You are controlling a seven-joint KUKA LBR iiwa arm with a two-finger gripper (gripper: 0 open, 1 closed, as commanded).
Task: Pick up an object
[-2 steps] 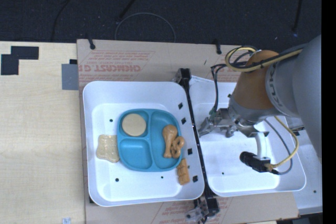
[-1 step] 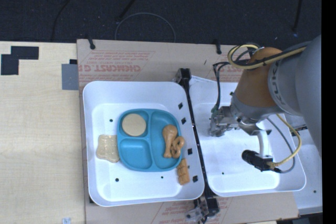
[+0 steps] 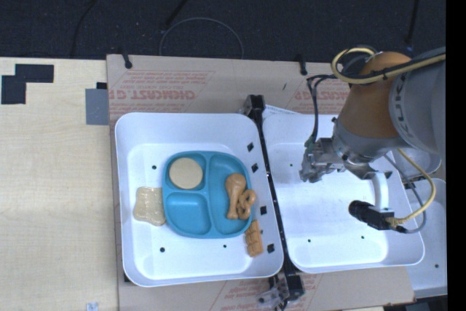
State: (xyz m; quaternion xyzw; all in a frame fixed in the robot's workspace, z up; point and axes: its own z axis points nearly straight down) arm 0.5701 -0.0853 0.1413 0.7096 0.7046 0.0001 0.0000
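The left bin [image 3: 138, 135] holds a blue divided plate [image 3: 191, 213]. On the plate lie a round tan biscuit [image 3: 185, 172] and a knobbly tan pretzel-like piece [image 3: 239, 196]. A pale flat piece [image 3: 149, 205] lies against the plate's left edge. A small brown chunk [image 3: 253, 238] sits by the plate's lower right corner. My gripper [image 3: 314, 165] hangs over the upper left part of the right bin [image 3: 342, 255], pointing down, apart from all of these objects.
The grey and orange arm [image 3: 378, 109] reaches in from the right over the right bin. A black fitting [image 3: 370, 215] on a yellow cable hangs low over that bin's right side. A black divider [image 3: 263, 178] runs between the two bins.
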